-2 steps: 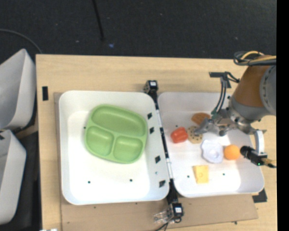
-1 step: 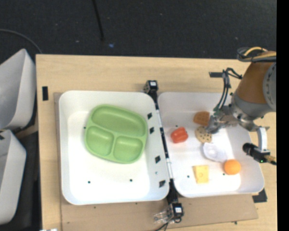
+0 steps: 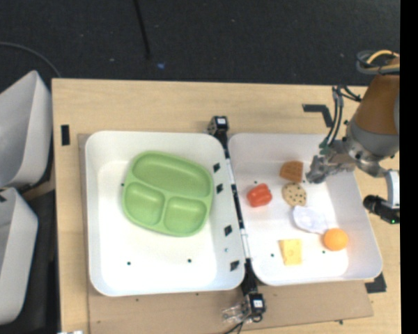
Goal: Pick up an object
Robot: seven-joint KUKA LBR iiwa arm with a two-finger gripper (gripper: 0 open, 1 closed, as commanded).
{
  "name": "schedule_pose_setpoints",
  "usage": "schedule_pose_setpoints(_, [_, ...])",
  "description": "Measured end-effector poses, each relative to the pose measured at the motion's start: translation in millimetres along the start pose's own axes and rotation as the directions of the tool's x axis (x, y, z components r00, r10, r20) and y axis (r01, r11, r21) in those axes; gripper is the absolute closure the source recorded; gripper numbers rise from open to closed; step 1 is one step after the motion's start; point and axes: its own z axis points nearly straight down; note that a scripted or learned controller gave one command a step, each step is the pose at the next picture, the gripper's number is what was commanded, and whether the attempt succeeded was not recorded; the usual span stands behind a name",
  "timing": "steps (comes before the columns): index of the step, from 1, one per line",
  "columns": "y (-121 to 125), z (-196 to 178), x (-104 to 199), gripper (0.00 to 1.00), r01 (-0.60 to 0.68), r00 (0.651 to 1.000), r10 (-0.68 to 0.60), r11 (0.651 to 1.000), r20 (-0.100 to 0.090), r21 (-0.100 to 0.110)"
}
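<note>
Gripper [image 3: 315, 172] is hovering just beside the brown bun [image 3: 291, 170] in the right bin [image 3: 265, 270], likely lining up a grasp; finger opening cannot be told, nothing visibly held.

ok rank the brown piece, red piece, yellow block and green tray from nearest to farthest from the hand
From the hand:
1. Brown piece, just to its left in the right bin.
2. Red piece, further left, near the divider.
3. Yellow block, at the bin's front.
4. Green tray, in the left bin.

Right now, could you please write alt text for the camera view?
The gripper hangs over the right bin, beside a brown item; a cookie, red piece and orange ball lie there. The left bin holds a green tray.
</note>
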Motion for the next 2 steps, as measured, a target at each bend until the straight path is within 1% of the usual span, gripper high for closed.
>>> schedule_pose_setpoints(2, [5, -89, -9, 1.00, 0.001, 1.000, -0.001, 1.000, 0.000, -0.001])
